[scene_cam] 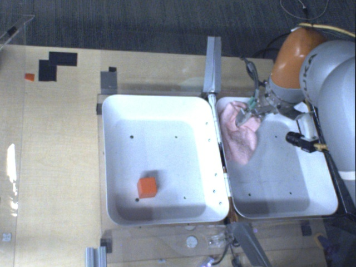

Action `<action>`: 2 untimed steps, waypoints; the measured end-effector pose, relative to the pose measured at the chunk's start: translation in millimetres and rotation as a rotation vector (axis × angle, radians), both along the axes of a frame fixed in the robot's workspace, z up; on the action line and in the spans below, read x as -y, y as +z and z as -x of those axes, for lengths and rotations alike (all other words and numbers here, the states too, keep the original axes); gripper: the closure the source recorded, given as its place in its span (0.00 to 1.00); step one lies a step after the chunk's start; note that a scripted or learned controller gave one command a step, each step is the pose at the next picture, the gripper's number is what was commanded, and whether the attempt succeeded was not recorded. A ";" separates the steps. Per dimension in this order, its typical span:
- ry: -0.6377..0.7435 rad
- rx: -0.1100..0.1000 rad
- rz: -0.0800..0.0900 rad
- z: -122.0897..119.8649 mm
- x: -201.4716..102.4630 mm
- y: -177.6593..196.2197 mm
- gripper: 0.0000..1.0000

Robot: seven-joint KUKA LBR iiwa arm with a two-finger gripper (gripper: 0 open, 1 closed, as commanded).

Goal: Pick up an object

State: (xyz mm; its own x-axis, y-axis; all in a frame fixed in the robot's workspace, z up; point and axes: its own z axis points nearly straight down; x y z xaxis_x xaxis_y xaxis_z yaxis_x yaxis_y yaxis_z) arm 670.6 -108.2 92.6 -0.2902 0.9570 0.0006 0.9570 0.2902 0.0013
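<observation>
The gripper (248,111) sits at the upper left of the right white bin (289,204), down on the crumpled pink cloth (240,137); its fingers seem pinched into a fold, though the view is too coarse to be sure. A straight upward lift should keep the cloth off the divider wall. The small orange block (147,187) lies lower left in the left white bin (167,107), with open floor all around it.

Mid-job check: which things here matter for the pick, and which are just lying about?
Part of the job:
- gripper, down at the pink cloth
- pink cloth, bunched at the right bin's left wall
- orange block, in the left bin
- right bin
- left bin

Just lying about:
- black patches on the bench, top left
- small orange mark beside them
</observation>
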 end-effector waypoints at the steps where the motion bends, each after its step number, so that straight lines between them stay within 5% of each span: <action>1: 0.006 0.015 0.005 -3.4 -0.5 13.8 1.00; 2: 0.009 0.007 -0.001 -2.1 -3.6 12.4 0.00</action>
State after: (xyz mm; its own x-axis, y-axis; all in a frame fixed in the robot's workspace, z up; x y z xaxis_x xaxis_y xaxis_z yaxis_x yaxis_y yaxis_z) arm 672.8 -104.7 104.9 -0.2984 0.9544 -0.0007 0.9544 0.2984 0.0078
